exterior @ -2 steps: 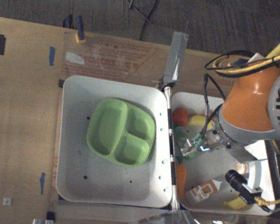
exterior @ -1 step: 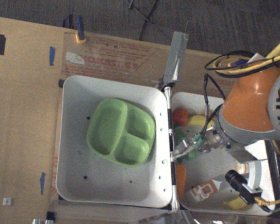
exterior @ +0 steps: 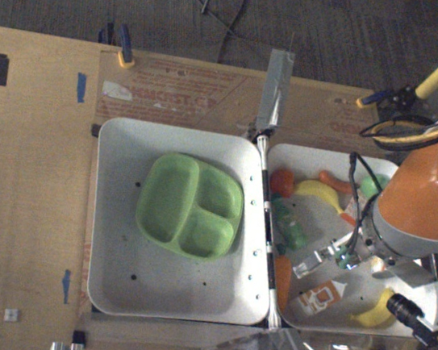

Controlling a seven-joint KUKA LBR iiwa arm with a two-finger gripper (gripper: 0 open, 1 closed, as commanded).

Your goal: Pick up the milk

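Dark carpet runs along the top of the frame, with a black cable looping across it, and below it lies the brown cardboard-covered table [exterior: 22, 181], marked with black corner shapes and small strips of blue tape at the far left.

Left of centre sits the left white bin [exterior: 107, 268], holding a green divided plate [exterior: 191, 205] with three compartments, set slightly toward the bin's upper half.

A metal strip joins it to the right white bin [exterior: 319, 322], which is crowded. Along its left wall, from top to bottom, lie a red rounded piece [exterior: 282, 181], a green item [exterior: 287, 225] and an orange carrot-like piece [exterior: 282, 279]. Further right, near the bin's top, rests a yellow banana shape [exterior: 321, 193], with another green piece [exterior: 375, 185] at the upper right, partly behind the arm.

The milk [exterior: 321, 296], a small white carton with orange printing, lies flat on the bin floor in the lower middle of this bin, just below the hand. A yellow item [exterior: 374, 312] rests to its right.

The hand [exterior: 322, 260] hangs low over the bin, its grey metal finger [exterior: 309, 263] pointing down-left just above the carton. Whether its fingers are spread or pressed together I cannot tell, and nothing shows between them. The arm's orange band [exterior: 425, 189] fills the right side of the frame.
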